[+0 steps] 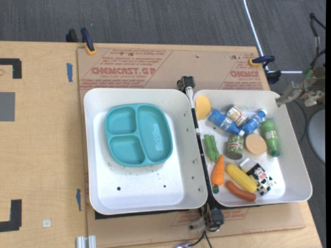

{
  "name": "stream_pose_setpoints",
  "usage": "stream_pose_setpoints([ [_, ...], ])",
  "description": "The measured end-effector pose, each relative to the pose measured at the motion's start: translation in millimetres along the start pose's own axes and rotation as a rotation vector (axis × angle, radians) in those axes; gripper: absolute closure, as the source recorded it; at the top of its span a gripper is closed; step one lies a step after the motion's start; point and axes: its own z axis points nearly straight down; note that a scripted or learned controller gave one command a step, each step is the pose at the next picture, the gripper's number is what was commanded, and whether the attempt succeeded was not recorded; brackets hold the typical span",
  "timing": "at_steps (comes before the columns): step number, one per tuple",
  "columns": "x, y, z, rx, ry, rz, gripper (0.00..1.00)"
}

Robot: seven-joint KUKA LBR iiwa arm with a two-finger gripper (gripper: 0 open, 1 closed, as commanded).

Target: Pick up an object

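The right bin holds several toy foods. Among them are a yellow lemon, two blue bottles, a small can, a green bottle, a tan disc, a green jar, a green pod, a carrot, a corn cob, a sausage and a black-and-white carton. My gripper sits blurred at the right edge, just outside the right bin's far right corner and above it. Nothing is seen in it.
The left bin carries a teal divided plate. Both bins rest on a cardboard sheet clamped at its far corners. A black post stands between the bins at the back. A white rod slants across the far right.
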Motion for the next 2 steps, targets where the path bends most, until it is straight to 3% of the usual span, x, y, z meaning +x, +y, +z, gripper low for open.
stream_pose_setpoints([
  [1, 5.4, -1.8, 116.0, 0.003, 0.002, 0.259, 0.00],
  [2, 50.2, -13.6, 164.0, -0.013, 0.006, 0.245, 0.00],
])
